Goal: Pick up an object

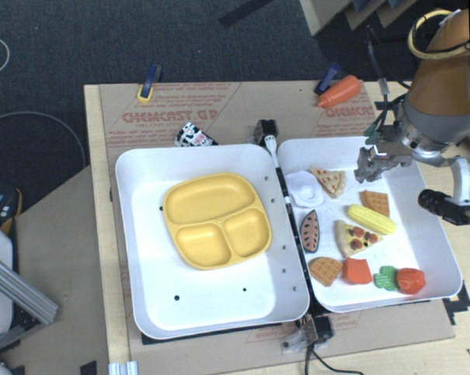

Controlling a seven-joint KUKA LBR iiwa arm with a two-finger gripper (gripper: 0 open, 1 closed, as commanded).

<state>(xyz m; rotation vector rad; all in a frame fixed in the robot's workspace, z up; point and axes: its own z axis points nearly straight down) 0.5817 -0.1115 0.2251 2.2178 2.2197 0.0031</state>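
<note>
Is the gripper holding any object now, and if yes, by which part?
Nothing is seen held. The gripper hangs over the right bin, above the food toys, near the waffle. No object shows between its fingers.

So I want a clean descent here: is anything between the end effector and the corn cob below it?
Nothing visible is. The end effector hangs above the right bin's far side, and the corn cob lies uncovered just nearer the camera, beside a waffle piece.
</note>
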